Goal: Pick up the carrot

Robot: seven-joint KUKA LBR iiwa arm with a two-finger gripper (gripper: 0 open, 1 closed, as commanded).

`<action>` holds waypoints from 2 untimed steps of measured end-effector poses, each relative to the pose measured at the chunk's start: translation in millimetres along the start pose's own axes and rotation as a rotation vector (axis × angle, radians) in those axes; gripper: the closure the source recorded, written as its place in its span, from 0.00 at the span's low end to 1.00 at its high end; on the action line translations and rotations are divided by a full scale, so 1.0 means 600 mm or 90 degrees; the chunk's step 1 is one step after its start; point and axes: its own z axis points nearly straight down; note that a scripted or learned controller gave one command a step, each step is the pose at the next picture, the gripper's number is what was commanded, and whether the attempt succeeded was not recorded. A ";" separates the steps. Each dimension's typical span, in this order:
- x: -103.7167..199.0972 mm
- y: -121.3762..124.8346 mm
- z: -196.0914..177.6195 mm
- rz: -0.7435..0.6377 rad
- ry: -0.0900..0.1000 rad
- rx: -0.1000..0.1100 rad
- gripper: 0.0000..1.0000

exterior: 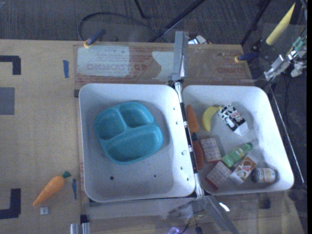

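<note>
Table (pixel 39 130) carries two white bins. Left bin (pixel 92 179) holds a blue divided tray (pixel 128 131). Right bin (pixel 278 145) holds cartons, a bottle, a banana; the carrot (pixel 192 119) lies against its left wall. Claw (pixel 285 62) sits beyond the right bin's far corner; open or closed, cannot tell. Judged step: approach not begun. Next: descend over carrot.

The carrot (pixel 192 119), small and orange, lies lengthwise in the right bin (pixel 280 145), against its left wall, just beside a banana (pixel 210 117).
</note>
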 end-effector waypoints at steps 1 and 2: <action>0.007 -0.033 0.236 -0.117 0.002 0.002 0.00; 0.067 -0.009 0.289 -0.511 0.002 0.000 0.00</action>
